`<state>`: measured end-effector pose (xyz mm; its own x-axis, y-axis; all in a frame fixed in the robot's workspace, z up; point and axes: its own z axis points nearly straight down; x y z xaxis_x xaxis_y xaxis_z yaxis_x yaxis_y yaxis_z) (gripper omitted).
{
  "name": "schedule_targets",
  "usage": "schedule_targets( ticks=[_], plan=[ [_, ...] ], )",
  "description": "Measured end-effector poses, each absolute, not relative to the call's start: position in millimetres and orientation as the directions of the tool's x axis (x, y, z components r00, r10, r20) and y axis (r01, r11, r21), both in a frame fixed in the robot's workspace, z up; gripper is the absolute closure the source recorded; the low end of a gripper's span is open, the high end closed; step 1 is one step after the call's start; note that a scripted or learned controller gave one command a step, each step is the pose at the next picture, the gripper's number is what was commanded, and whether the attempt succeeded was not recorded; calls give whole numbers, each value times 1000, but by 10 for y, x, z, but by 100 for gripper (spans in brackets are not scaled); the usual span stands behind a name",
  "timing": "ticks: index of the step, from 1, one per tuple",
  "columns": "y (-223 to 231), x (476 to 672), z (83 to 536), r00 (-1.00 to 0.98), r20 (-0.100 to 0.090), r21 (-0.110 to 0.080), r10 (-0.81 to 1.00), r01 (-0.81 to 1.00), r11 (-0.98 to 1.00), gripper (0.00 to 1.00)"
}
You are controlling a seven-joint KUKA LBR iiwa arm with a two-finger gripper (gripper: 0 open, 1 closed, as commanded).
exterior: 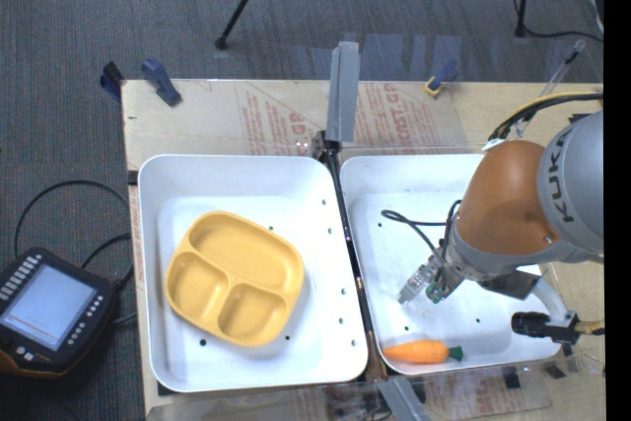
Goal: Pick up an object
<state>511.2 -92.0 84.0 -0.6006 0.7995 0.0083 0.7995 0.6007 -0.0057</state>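
Note:
An orange toy carrot [421,351] with a green top lies against the near rim of the right bin [394,175]. A yellow divided plate [235,277] lies flat in the left bin [163,175]. My gripper [425,285] hangs low over the middle of the right bin's floor, a short way above and slightly behind the carrot. Nothing shows between its tips.
A grey post [343,94] stands upright at the back where the two bins meet. A thin black cable [406,220] loops over the right bin's floor behind the gripper. A handheld pendant [44,311] lies on the carpet to the left of the bench.

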Motion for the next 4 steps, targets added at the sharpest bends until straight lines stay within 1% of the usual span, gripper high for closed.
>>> schedule_targets(
  ticks=[1, 2, 3, 4],
  plan=[
    [-1011, 5520, 1230, -794, 5, -1, 608, 608, 794, 100],
    [-1359, 5035, 835, -498, 8, -7, 867, 867, 498, 100],
    [-1128, 5027, 834, -224, 6, -9, 974, 974, 224, 100],
    [-739, 5256, 2815, -226, -1, -1, 974, 974, 226, 100]
  ],
)
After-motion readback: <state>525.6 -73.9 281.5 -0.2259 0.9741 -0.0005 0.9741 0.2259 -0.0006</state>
